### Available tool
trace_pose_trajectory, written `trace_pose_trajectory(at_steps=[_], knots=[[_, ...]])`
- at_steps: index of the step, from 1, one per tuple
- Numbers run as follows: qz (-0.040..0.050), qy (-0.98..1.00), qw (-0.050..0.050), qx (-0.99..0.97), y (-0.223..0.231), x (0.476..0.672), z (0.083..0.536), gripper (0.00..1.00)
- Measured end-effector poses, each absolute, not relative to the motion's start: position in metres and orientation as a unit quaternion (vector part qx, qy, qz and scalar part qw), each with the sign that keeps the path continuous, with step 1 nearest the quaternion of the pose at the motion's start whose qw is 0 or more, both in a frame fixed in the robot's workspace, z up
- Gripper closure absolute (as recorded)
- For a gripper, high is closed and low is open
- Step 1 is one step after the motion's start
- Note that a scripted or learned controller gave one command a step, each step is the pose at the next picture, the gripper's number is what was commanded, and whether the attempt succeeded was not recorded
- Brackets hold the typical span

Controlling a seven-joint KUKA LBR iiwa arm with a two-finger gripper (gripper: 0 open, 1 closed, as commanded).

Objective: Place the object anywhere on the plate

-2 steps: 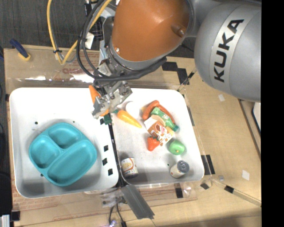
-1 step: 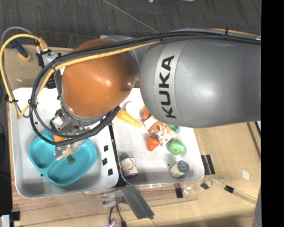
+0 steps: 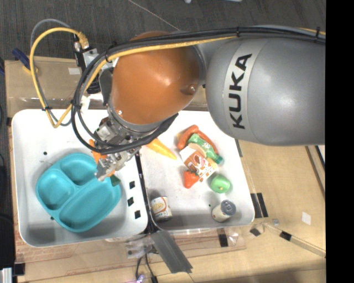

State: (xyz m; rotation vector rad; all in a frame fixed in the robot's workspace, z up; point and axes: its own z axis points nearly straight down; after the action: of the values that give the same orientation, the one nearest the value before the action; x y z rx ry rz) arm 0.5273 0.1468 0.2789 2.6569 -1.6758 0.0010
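Wood tabletop (image 3: 287,182) w/ two white bins side by side, dark carpet-looking floor (image 3: 166,14) up top. Left bin (image 3: 25,138) has a teal plate (image 3: 77,192) w/ three compartments. A yellow cable (image 3: 34,50) loops over the top left corner, black cables run alongside it down to the wrist.

The tool (image 3: 109,168) sits right at the plate's upper right rim, near the divider btwn bins. There's a bit of orange and green peeking out around it, prob the object (image 3: 113,178), touching the plate edge, but can't tell if the tool is apart or clamped on it, too cluttered.

Right bin (image 3: 246,190) has a yellow wedge thing (image 3: 160,147), a pile w/ a carrot (image 3: 187,135), a small printed carton (image 3: 198,163) (print too small to read), something red (image 3: 190,179) and a green apple (image 3: 220,183). Lower down a small can (image 3: 160,207) and a grey-capped item (image 3: 224,210).

Big grey arm (image 3: 265,94) reads "KUKA", orange band (image 3: 149,77) left of it.
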Motion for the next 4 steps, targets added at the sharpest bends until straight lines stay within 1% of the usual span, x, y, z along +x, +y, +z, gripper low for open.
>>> trace_pose_trajectory(at_steps=[1,2,3,4], knots=[[0.0045,-0.585,-0.003,0.811,0.092,0.495,0.435,1.00],[-0.0027,-0.491,0.001,0.871,0.159,0.487,0.313,1.00],[-0.0055,-0.496,0.004,0.868,0.163,0.473,0.156,1.00],[-0.0020,-0.496,0.001,0.868,0.164,0.475,0.160,0.00]])
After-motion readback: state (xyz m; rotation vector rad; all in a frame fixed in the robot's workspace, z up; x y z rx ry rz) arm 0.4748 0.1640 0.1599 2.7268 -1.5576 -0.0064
